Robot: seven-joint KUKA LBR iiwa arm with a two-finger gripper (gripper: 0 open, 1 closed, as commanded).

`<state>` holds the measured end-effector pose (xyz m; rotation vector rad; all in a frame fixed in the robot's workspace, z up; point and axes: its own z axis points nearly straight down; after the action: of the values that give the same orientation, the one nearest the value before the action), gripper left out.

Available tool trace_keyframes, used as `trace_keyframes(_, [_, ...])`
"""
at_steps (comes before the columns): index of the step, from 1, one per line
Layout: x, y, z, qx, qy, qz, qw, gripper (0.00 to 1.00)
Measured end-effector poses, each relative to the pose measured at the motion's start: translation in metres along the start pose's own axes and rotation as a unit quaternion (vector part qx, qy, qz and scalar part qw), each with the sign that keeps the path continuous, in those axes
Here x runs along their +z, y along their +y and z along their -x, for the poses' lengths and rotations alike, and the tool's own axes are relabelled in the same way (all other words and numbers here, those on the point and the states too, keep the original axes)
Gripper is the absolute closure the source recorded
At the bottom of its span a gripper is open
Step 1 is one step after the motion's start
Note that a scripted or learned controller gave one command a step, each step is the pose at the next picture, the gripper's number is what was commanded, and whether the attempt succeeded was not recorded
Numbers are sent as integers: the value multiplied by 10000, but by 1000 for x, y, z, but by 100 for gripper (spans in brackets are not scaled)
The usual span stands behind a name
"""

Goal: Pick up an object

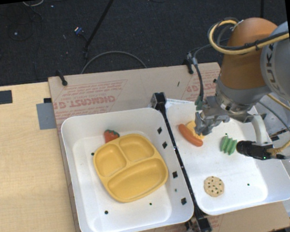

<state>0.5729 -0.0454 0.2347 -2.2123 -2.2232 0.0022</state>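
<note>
Here the gripper (203,125) hangs low in the right bin (253,191), just above the yellow end of an orange, sausage-shaped toy (191,135). Whether anything sits between its tips cannot be told; the wrist body hides them from above.

The orange toy lies slantwise beside the bin divider (173,151), its upper end under the gripper. Judged as moulded play food: light, stiff, smooth, likely to roll or squirt out of a pinch. Best hold looks to be across its short width near the middle, not the tapered ends.

Other candidates: a green ridged piece (228,145) near the toy, and a flat cookie (214,186) well apart toward the front, too thin for an easy grasp.

Bin floor is glossy white plastic, slippery, walls shallow. The left bin (88,210) holds a yellow divided plate (130,166) and a small red-and-green piece (111,135) touching its rim. Bench (20,177) is pale wood; dark floor with cables behind.
</note>
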Motion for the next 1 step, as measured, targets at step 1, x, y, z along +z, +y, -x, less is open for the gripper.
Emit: trace_keyframes(1, [-7, -17, -53, 3, -5, -5, 10000, 100])
